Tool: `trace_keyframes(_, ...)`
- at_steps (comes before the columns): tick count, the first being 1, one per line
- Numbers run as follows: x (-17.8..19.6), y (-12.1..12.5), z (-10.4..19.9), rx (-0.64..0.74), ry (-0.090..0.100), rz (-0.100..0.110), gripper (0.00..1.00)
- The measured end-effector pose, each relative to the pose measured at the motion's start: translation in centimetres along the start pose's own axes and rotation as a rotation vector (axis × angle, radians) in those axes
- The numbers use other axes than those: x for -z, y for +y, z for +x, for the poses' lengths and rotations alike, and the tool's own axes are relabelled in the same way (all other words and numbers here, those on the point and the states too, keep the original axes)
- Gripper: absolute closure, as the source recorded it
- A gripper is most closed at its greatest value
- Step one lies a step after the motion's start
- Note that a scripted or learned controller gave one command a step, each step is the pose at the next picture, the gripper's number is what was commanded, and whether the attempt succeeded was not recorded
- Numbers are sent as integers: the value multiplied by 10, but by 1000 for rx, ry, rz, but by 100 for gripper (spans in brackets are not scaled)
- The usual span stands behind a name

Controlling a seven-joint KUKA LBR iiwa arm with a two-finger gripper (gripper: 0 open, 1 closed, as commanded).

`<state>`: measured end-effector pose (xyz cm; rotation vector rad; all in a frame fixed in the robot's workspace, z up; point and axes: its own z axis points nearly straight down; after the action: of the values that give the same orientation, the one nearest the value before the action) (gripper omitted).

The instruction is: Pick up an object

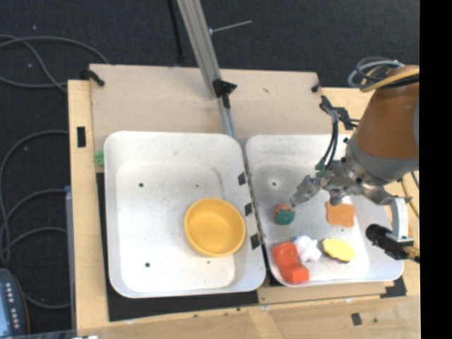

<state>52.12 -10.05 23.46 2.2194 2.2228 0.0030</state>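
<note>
Green-and-red toy (284, 215) lies just below-left of the pincer (305, 191), whose grip state I cannot tell.

bowl (215, 226): glossy yellow plastic | bins (141, 161): matt white plastic | bench (155, 97): raw board

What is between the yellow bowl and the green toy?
In the camera view, the bins' touching rims lie between the yellow bowl and the green toy, with bare white bin floor on either side.
</note>
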Motion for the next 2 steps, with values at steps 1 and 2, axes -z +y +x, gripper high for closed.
trace_keyframes(1,0,0,0,-2,0,-1,0)
trace_keyframes(2,-42,-1,-1,-3,-3,5,0)
